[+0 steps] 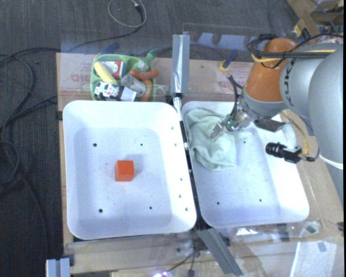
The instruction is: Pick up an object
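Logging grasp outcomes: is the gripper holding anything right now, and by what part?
Cannot tell. The gripper is down at the upper right edge of the pale green cloth in the right bin, but no cloth shows between its fingers.

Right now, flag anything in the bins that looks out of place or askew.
The cloth lies crumpled in the right bin, bunched against the wall by the divider, not flat. The gripper sits at its upper right edge. The orange block sits squarely in the left bin. Nothing looks spilled or damaged.

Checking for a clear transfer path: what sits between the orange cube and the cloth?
In the camera view, between the orange cube and the cloth: bare floor of the left bin, then the two bins' adjoining rims.
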`<state>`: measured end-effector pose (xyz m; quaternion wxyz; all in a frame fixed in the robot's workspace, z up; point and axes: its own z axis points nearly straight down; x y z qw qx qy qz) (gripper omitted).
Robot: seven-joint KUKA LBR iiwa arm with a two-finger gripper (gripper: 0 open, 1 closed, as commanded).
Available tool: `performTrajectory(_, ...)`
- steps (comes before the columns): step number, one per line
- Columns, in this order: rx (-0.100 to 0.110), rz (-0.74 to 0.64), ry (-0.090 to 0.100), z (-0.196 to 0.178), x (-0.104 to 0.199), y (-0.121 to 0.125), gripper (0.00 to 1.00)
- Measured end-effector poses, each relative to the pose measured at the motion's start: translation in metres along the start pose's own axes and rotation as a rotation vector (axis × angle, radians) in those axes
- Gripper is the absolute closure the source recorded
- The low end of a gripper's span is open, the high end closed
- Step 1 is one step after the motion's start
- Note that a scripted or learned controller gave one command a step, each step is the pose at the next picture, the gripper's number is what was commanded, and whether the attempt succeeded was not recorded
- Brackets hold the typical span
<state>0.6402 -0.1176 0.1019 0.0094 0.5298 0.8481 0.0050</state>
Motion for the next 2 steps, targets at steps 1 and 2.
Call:
performTrajectory(1, 0.019, -0.222, 0.012, -0.085, 0.006, -0.041, 1.00)
performTrajectory(2, 0.022, 0.107, 0.010, -0.095, 0.037, 0.017, 1.00)
